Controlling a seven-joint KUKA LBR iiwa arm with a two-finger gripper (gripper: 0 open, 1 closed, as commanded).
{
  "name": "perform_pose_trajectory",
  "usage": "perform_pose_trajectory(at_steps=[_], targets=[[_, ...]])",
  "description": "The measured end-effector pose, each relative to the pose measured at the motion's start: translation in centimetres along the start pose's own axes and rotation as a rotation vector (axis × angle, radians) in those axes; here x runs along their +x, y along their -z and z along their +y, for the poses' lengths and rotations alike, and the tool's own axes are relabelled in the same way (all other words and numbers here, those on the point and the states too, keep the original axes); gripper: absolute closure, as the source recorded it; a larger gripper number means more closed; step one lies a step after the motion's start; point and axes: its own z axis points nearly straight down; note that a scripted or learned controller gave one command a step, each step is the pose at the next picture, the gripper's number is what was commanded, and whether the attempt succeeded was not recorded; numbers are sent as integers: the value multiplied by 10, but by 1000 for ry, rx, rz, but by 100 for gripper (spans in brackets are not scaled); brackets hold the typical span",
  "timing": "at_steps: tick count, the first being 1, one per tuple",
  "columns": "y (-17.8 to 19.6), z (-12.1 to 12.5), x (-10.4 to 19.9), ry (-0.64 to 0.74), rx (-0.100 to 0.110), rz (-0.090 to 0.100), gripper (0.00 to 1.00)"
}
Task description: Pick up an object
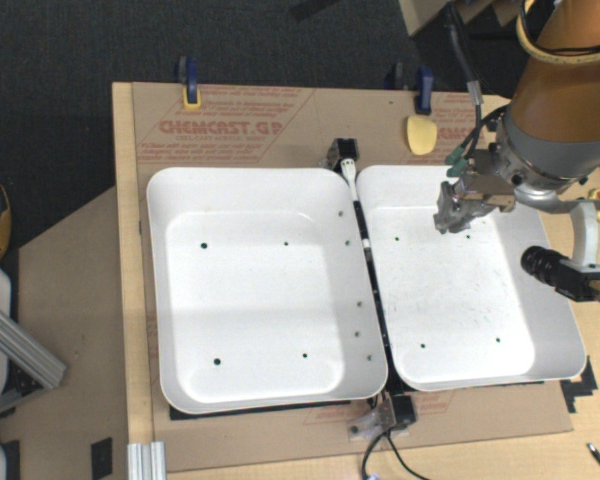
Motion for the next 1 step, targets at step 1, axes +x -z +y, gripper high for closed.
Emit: perform_pose_trajectory(at_steps=[1], targets=[[132,3,46,6,-28,2,100]])
